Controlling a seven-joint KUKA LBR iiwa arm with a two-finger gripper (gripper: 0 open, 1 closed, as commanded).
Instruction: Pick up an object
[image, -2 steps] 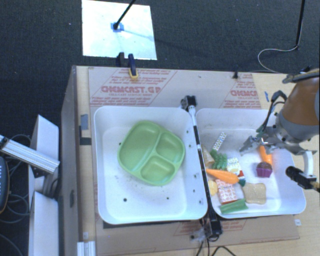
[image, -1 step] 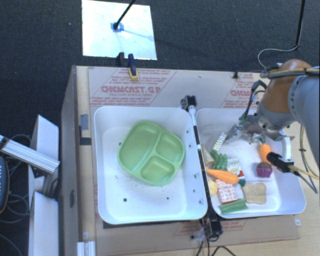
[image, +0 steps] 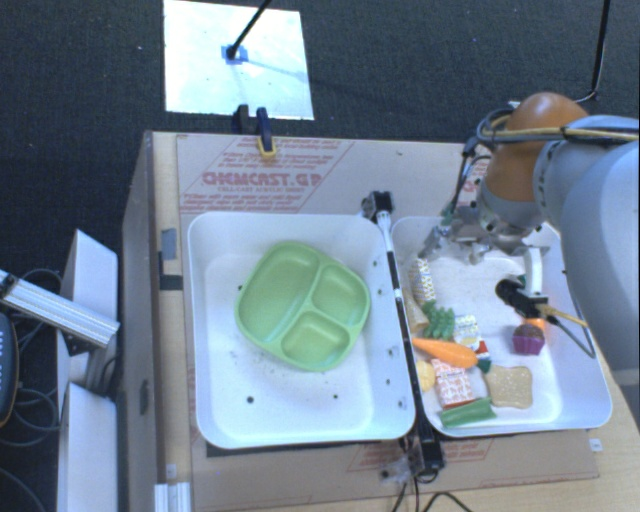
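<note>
Camera view: two white bins side by side on the bench. Left bin (image: 230, 400) holds one green divided plate (image: 303, 304). Right bin (image: 590, 395) holds the pickable clutter, crowded along its left wall: one corn cob (image: 425, 281), one green leafy piece (image: 438, 322), one carrot (image: 446, 351), one red-and-white packet (image: 455, 381), one green pod (image: 467, 411), one toast slice (image: 510, 386), one purple piece (image: 529, 339) nearer the right wall.

All look like light, stiff plastic toys, probably slick. Carrot judged easiest: pinch across its narrow body.

Gripper (image: 478, 242) hovers at the right bin's far edge; jaws' state cannot be told.
</note>
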